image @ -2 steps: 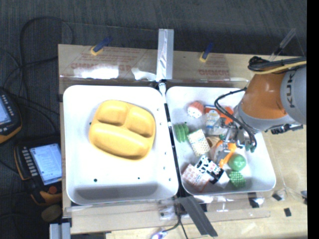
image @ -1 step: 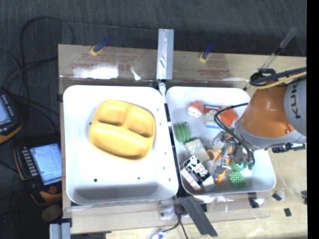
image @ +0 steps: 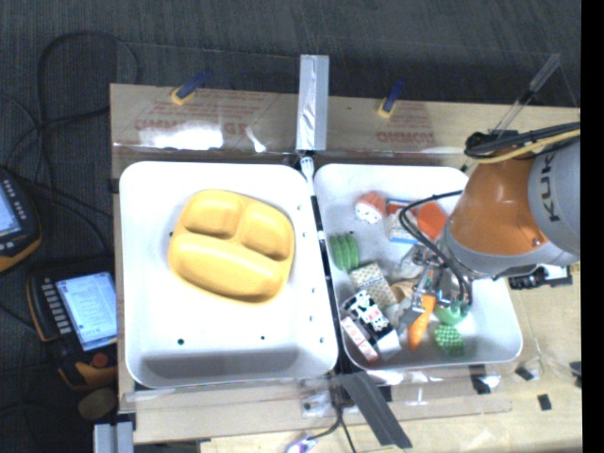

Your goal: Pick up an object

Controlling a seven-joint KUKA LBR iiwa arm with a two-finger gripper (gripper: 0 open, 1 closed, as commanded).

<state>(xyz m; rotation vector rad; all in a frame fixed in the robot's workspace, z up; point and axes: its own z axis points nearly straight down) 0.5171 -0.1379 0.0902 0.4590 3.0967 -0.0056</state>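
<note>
Tool: we see the tool low in the right bin, under the orange wrist band, pointing down among the clutter; we cannot tell its state, since wrist and cables hide the tip.
Nearest thing: an orange carrot-like toy sits just below and slightly left of the tool, its long axis running roughly up and down the view, tilted a little.
Key relation: we judge the coming move turns on this toy. It lies toward the near wall of the bin from the tool, close enough that a short drop would meet its upper end.
Beside it: a green knobbly piece lies just right of the orange toy, near the front wall; the two look close to touching.
Further left: a black-and-white cow-patterned item and a speckled tan block sit between the tool and the divider.
Further back: a green ribbed object by the divider and a red-and-white item near the far wall lie well apart from the tool.
Left bin: the left bin carries a yellow sectioned tray, well away from the arm.
Counter: both bins rest side by side on the counter.
</note>
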